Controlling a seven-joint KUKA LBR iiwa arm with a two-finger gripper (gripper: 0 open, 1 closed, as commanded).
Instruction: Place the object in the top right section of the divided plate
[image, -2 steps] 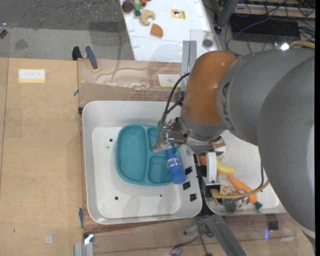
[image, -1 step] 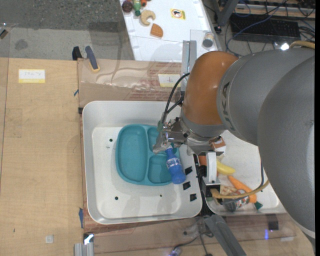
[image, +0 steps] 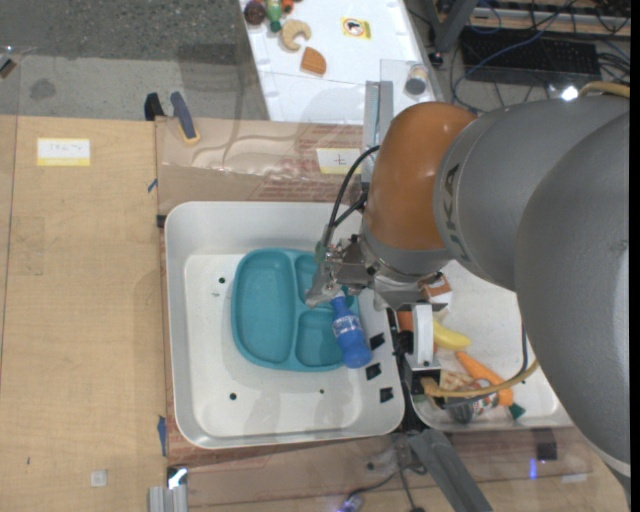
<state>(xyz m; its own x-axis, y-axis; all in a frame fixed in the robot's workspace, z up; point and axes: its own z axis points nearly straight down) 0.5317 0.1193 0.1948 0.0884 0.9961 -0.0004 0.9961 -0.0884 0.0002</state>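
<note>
At five o'clock, the right bin (image: 540, 400) is mostly hidden by the arm (image: 520, 230). The blue bottle (image: 349, 338) lies over the teal divided plate's (image: 262, 310) four-o'clock edge in the left bin (image: 190, 330). The gripper (image: 325, 285) touches its top; grip unclear.

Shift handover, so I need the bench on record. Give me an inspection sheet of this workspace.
Surface: left white bin and right white bin side by side on a wooden bench.
Job's things: teal divided plate in the left bin; blue bottle lying over the plate's right edge.
Clutter: carrot and yellow piece in the right bin.
Grippers: hand over the plate, by the bottle's top.
Cables: black cables at the wrist.
Surroundings: toy foods on a white table behind.
</note>
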